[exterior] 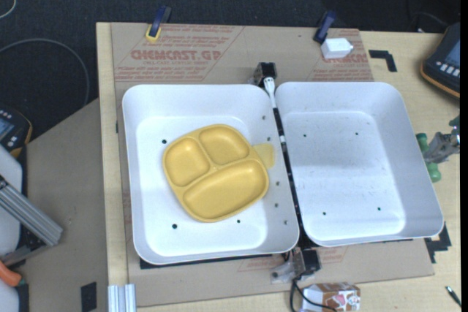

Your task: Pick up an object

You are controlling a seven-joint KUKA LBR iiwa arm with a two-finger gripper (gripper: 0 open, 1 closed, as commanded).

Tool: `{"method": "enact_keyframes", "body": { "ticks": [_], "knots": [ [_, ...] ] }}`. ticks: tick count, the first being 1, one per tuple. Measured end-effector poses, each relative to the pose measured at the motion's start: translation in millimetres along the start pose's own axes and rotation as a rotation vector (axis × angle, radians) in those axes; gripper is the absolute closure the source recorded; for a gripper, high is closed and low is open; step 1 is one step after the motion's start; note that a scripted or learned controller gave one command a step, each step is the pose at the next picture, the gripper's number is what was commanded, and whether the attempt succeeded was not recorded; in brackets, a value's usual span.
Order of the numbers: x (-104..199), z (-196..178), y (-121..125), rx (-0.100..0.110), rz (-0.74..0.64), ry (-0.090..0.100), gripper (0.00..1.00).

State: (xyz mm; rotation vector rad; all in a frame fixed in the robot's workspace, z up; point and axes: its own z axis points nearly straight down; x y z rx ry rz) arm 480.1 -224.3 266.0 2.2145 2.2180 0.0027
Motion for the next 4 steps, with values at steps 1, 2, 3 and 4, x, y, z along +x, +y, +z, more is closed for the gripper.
{"method": "enact_keyframes", "body": {
  "ticks": [1,2,3,4],
  "knots": [
    [1,2,19,0.003,0.000,0.001,1.00],
    [0,-36,27,-0.001,0.000,0.000,1.00],
    [0,-45,27,-0.001,0.000,-0.001,1.00],
    [0,-55,28,-0.004,-0.001,-0.004,1.00]
  ]
}}
